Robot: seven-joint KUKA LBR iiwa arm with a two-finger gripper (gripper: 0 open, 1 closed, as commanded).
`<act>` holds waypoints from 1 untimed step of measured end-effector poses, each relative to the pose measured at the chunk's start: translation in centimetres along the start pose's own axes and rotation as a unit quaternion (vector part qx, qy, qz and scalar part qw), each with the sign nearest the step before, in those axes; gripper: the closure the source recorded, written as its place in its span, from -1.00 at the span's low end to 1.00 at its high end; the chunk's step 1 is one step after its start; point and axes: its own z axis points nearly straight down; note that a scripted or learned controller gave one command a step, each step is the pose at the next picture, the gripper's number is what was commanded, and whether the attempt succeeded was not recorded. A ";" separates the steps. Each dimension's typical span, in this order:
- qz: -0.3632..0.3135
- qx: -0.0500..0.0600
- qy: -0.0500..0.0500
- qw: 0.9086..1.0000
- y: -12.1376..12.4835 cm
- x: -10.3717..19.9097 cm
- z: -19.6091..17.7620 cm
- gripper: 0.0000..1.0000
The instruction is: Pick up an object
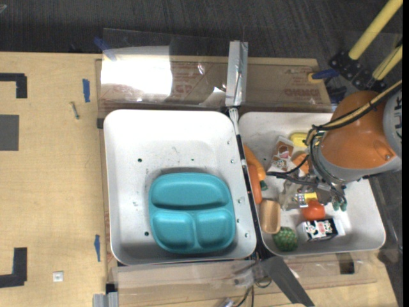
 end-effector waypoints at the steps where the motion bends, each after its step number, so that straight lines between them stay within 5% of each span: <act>1: -0.177 -0.001 0.001 0.984 4.9 -0.1 -15.1 1.00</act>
